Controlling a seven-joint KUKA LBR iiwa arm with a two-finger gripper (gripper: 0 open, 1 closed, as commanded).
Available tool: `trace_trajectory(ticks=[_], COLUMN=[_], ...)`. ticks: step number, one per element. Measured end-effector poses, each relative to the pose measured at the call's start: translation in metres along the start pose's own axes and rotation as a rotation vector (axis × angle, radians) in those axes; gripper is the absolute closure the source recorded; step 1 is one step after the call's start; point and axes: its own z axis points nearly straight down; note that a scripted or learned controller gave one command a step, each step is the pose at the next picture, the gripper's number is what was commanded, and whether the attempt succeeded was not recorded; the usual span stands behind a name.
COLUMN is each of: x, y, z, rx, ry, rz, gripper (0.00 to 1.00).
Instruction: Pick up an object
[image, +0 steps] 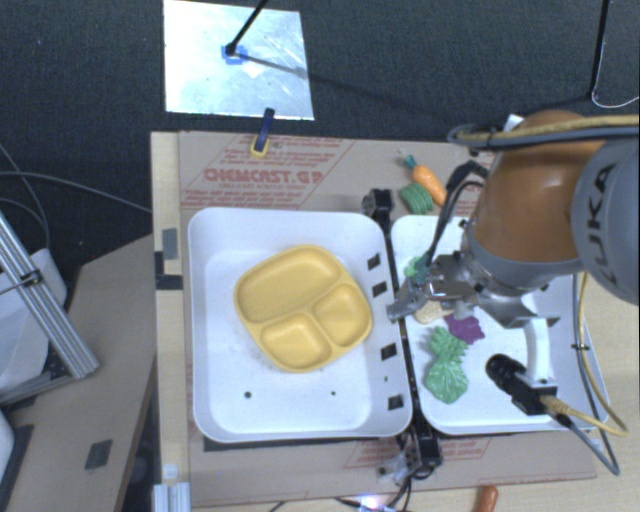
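The grey arm with its glossy orange band (535, 190) looms nearest the lens, hanging over the right shallow white bin (480, 415). Its metal tool (432, 293) sits low by that bin's left wall; whether it is apart or together cannot be told. Just beneath lie a beige rounded piece (430, 313), a purple crinkled toy (466, 327) and a green leafy plastic toy (446, 365). The left white bin (215, 400) holds a smooth yellow three-compartment plastic tray (302, 307). An orange toy carrot (428, 181) rests on the cardboard-covered worktop (270, 175).

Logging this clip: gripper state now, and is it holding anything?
Gripper: low over the right bin, above the toy food; open or shut cannot be told, no grasp visible.
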Motion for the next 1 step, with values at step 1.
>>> trace_trajectory(ticks=[1], x=[-0.0466], y=[0.0541], z=[0.0694], rx=[0.01], ry=[-0.006], rz=[0.013], gripper=[0.0])
